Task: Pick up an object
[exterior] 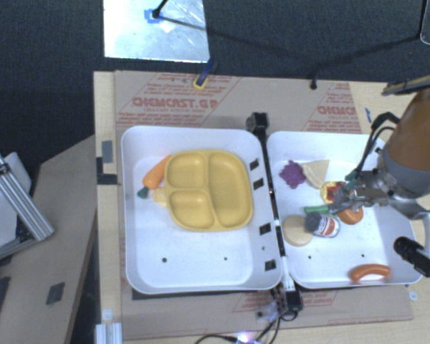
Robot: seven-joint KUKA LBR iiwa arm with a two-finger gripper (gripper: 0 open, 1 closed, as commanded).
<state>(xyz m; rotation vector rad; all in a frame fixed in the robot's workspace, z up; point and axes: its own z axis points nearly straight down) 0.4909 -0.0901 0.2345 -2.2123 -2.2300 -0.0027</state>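
We cannot tell our gripper (346,201)'s grasp; it hovers at the can (324,225)'s one o'clock, presumably to pick it.

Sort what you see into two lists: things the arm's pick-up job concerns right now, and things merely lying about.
Job: hand; can; the small toys crowded under the hand; right bin.

Lying about: yellow tray; carrot; left bin; grapes; sausage.

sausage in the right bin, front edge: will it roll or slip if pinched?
The sausage looks smooth and glossy, so probably slippery. Its rounded, slightly curved body lies flat on the bin floor; it may roll sideways if nudged. Likely a light, stiff plastic toy.
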